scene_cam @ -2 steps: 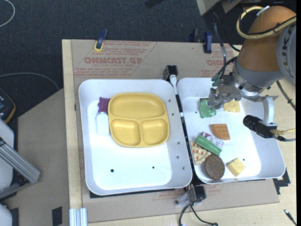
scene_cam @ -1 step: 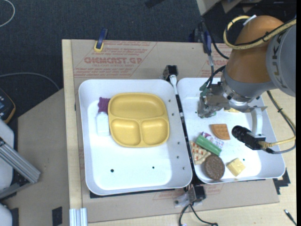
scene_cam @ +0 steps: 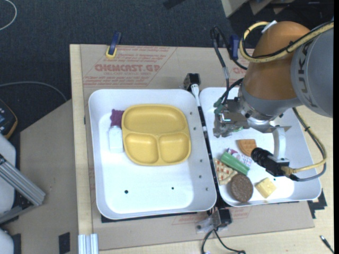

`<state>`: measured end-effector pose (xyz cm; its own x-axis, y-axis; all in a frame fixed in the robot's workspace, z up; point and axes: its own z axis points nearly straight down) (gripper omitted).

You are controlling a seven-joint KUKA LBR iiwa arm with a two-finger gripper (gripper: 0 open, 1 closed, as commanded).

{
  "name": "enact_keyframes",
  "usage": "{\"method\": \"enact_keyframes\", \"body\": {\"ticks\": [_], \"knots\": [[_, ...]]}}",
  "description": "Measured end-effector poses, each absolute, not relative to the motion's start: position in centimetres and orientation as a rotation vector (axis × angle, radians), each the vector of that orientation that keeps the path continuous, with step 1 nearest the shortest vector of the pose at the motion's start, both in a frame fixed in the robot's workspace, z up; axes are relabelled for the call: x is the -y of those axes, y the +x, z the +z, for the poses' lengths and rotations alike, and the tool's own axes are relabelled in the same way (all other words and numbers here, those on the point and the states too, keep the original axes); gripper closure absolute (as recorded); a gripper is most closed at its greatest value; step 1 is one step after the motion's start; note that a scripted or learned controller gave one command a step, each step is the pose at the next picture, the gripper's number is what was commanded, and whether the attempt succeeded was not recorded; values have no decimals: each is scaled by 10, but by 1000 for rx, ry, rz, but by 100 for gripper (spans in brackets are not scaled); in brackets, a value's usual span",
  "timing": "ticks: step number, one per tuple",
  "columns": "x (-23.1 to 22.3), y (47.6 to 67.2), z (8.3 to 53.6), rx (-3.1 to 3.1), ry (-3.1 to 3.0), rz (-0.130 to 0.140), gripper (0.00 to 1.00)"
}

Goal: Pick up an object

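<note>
**Arm and claw.** The grey arm with an orange band (scene_cam: 273,62) reaches over the shallow white bin on the view's right (scene_cam: 296,187). The claw (scene_cam: 223,126) hangs above that bin's upper left part, close to the edge shared with the other bin. From this angle I cannot tell whether it is spread or pressed together. Nothing is seen gripped in it.

**Candidate objects.** Five pieces lie lower in the same bin, apart from the claw:
- a tan square cracker-like piece (scene_cam: 246,145), the nearest to the claw
- a green cylindrical piece (scene_cam: 234,162)
- a flat lattice-patterned red-and-yellow piece (scene_cam: 222,172), partly under the green one
- a brown round disc (scene_cam: 241,188)
- a yellow cheese-like block (scene_cam: 266,187)

The shallow white bin on the view's left (scene_cam: 153,197) holds a yellow three-compartment plate (scene_cam: 156,134). A purple item (scene_cam: 116,116) and a small white item (scene_cam: 114,139) lie just beside the plate's left edge.

**Step in hand (judgement).** This is the approach, and no pick has been made.

**Next move (judgement).** The claw must shift towards the cluster, centre over one piece and descend. The cheese-like block stands clear of its neighbours and looks the safer target. The overlapping green and lattice pieces risk a double or glancing grip.
</note>
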<state>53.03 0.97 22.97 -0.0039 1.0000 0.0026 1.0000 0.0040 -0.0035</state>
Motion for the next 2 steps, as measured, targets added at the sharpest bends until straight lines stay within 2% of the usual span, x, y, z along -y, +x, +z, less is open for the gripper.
{"method": "enact_keyframes", "body": {"ticks": [1,2], "knots": [[-2,548,219,2222,-2222,-1,100],[-2,536,234,2222,-2223,-3,100]]}}
